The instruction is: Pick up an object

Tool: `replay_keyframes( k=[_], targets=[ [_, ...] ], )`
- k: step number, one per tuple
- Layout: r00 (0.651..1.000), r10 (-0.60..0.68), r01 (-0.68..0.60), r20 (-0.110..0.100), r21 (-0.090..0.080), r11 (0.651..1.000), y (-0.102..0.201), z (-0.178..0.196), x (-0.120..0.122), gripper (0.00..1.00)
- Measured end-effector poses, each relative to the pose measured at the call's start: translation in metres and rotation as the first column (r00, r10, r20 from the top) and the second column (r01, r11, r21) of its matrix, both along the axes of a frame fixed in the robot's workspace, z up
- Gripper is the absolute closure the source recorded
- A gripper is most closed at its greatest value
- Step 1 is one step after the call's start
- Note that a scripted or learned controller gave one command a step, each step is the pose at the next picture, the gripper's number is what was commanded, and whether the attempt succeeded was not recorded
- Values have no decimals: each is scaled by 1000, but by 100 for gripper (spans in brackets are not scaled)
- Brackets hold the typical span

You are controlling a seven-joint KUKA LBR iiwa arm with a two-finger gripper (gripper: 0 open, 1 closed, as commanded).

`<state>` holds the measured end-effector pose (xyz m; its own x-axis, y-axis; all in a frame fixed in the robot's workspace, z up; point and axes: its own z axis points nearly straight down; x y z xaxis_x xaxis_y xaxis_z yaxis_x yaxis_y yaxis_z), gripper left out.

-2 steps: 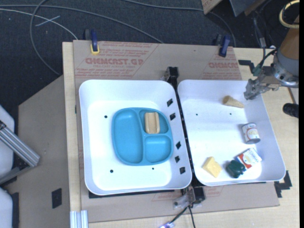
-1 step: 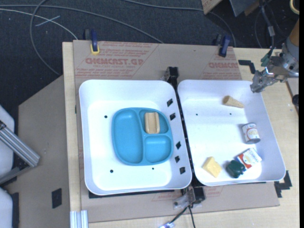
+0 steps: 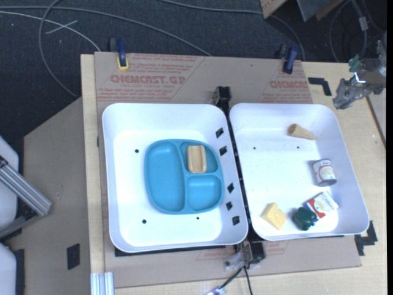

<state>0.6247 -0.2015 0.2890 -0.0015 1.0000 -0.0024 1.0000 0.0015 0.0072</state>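
The right bin [image 3: 270, 118] holds several small objects: a tan wedge [image 3: 301, 131] near its far right, a small can [image 3: 324, 171] lying by its right wall, a yellow cheese-like wedge [image 3: 274, 216] at the front, and a dark green piece with a red-and-white packet [image 3: 313, 211] at the front right. My gripper [image 3: 345, 94] hangs outside that bin, past its far right corner, well apart from every object. Nothing shows in its grasp.
The left bin [image 3: 123, 134] carries a blue divided plate [image 3: 166, 183] with a tan block [image 3: 196, 158] in its upper right compartment. Black clips line the seam between the bins. Blue clamps [image 3: 122, 57] hold the cardboard sheet at the back.
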Motion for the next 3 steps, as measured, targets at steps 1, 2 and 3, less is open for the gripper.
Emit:
replay_keyframes(
  k=[1,2,3],
  targets=[
    [1000,3,-3,-10,5,1000,56,-3,-24,100],
    [1000,3,-3,-9,5,1000,102,-4,-36,100],
    [1000,4,-3,-11,5,1000,152,-7,-62,100]
  ],
)
